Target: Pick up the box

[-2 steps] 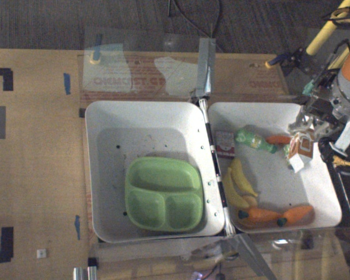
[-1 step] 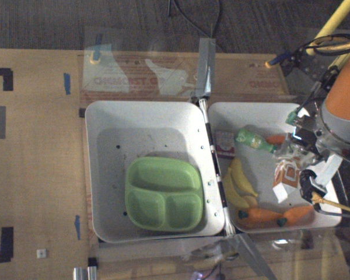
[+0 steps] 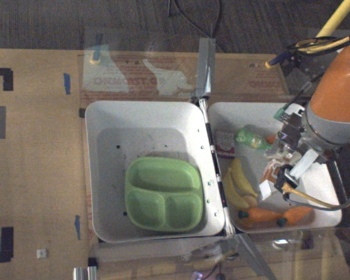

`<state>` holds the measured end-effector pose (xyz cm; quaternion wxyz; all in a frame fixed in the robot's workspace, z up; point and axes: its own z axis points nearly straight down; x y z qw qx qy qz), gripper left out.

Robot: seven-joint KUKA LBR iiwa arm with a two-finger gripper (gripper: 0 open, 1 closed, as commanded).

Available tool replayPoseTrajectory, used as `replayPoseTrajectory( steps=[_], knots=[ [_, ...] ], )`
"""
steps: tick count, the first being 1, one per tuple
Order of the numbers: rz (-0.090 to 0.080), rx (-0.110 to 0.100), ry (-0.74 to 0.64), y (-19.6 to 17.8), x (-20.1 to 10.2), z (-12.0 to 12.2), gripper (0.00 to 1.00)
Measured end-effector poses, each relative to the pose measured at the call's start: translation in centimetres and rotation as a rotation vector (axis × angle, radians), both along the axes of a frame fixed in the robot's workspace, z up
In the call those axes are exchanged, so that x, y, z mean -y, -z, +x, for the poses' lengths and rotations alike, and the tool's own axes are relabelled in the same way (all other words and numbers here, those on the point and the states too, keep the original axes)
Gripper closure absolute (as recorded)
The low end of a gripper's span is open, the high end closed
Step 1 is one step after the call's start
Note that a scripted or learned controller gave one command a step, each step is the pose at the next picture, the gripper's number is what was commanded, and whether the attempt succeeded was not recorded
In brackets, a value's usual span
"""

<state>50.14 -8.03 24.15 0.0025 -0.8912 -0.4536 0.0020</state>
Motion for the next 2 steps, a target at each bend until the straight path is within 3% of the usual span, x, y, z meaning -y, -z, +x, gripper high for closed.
replayPoseTrajectory(
  steps=[1,2],
  knots=[
    [-0.001,0.002,-0.084,0.6,7.1,-2.3,1.0],
    [-0.003,0.004,-0.065,-0.9,4.0,4.4,1.0]
  ],
)
